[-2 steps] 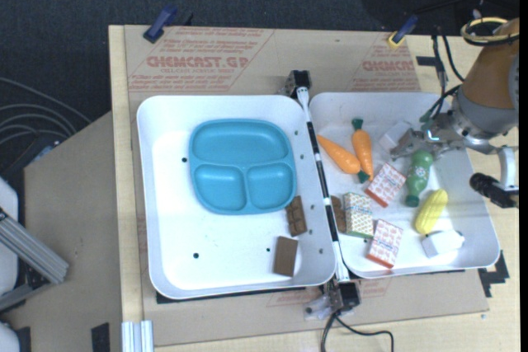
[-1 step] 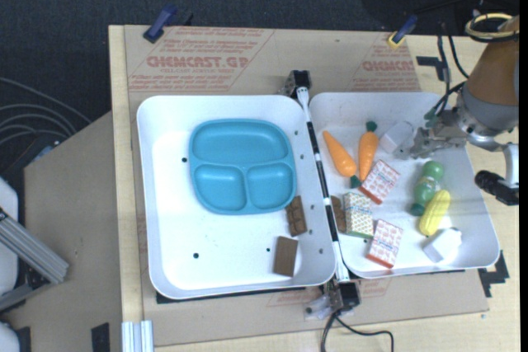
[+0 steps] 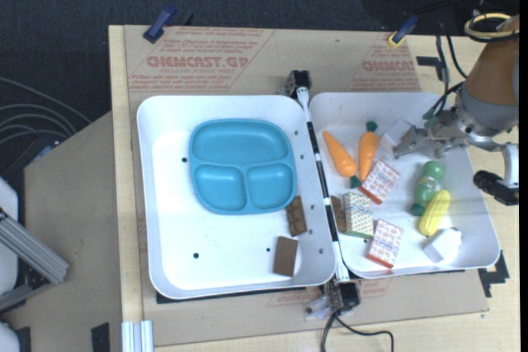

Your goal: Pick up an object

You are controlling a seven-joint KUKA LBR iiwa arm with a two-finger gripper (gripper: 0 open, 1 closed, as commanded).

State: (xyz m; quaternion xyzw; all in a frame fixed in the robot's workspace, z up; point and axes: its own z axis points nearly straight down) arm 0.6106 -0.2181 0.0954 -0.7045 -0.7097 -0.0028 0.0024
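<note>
The right bin (image 3: 487,239) holds two orange carrots (image 3: 339,154) (image 3: 367,151), a red-and-white packet (image 3: 379,181), a second such packet (image 3: 386,241), a checked packet (image 3: 357,215), a green toy (image 3: 428,181), a yellow corn cob (image 3: 435,212) and a white block (image 3: 444,245). My gripper (image 3: 421,146) hangs over the upper part of this bin, right of the carrots and just above the green toy. Its fingers are spread open with nothing between them. The grey arm with its orange band (image 3: 497,70) comes in from the right.
The left bin (image 3: 165,202) holds a blue divided plate (image 3: 242,165) and two brown blocks (image 3: 296,216) (image 3: 285,255) near its right wall. Another brown piece (image 3: 337,213) lies by the divider. Black cables (image 3: 445,53) run behind the right bin.
</note>
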